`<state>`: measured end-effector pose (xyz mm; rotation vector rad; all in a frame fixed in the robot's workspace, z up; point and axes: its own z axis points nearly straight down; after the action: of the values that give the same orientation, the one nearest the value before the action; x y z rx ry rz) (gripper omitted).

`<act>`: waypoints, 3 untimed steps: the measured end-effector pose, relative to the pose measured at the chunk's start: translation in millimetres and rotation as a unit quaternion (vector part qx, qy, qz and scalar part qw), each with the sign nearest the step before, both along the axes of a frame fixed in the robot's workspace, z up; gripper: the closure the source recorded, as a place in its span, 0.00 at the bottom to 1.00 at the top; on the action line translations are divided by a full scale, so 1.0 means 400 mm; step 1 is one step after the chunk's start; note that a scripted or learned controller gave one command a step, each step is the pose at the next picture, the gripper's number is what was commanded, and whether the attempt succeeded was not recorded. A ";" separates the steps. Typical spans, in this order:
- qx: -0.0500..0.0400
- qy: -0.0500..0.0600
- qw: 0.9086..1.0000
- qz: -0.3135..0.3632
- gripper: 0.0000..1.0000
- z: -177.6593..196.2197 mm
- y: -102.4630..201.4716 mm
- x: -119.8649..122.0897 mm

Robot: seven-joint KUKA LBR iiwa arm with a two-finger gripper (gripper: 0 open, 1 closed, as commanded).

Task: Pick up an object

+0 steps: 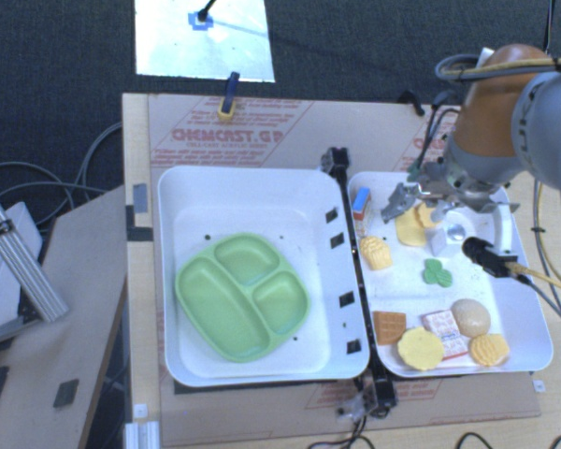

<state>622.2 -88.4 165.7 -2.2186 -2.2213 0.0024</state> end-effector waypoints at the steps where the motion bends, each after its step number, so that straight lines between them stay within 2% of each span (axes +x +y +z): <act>1: 0.000 0.001 1.000 0.000 0.00 -0.154 -0.009 -0.008; 2: 0.000 -0.006 1.000 -0.001 0.00 -0.191 -0.008 0.002; 3: 0.000 -0.010 1.000 0.000 1.00 -0.158 -0.007 0.008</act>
<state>625.5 -91.1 102.7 -2.2294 -2.2309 -0.0205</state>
